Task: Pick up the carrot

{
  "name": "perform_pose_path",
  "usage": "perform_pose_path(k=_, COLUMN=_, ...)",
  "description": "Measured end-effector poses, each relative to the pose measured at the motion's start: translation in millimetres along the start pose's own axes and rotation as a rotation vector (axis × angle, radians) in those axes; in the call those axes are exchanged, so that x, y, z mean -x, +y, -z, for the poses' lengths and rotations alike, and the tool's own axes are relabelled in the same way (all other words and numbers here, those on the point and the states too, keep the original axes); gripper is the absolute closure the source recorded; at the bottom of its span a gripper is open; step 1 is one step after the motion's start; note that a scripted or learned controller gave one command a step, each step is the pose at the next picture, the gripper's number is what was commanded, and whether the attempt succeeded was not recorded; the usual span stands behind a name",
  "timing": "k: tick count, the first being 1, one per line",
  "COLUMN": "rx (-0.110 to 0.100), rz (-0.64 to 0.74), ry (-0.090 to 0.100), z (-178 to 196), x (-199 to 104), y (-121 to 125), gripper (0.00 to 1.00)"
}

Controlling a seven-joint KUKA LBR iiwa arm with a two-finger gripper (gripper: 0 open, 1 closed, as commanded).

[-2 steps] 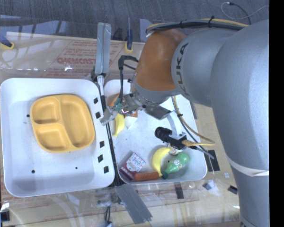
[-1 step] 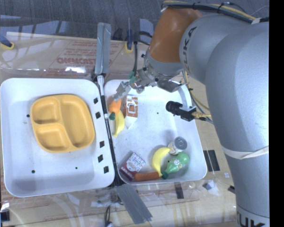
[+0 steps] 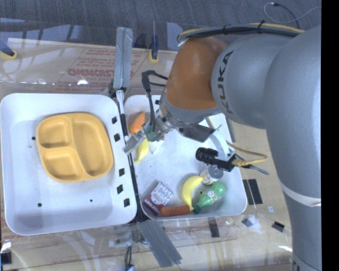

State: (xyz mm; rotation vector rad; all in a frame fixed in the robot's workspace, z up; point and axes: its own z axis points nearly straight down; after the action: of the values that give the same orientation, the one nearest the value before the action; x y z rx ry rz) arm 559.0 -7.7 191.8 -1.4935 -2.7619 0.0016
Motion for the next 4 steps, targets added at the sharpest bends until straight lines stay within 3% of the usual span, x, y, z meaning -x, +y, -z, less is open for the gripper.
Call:
perform_pose_path(k=1, rx=0.001, rz=-0.040, ry=-0.001, z=0.1, x=46.5, y=16.3, gripper=0.00)
perform_pose_path(k=2, rx=0.000, rz=0.029, ry=0.000, z=5.6, x=-34.9, y=-34.5, gripper=0.00)
perform_pose_path(k=3, rx=0.001, rz=-0.224, ry=-0.002, z=-0.3, x=15.6, y=-61.0, gripper=0.00)
perform_pose_path(k=4, rx=0.000, rz=-0.213, ry=0.000, z=5.3, x=9.1, y=-21.8, gripper=0.00)
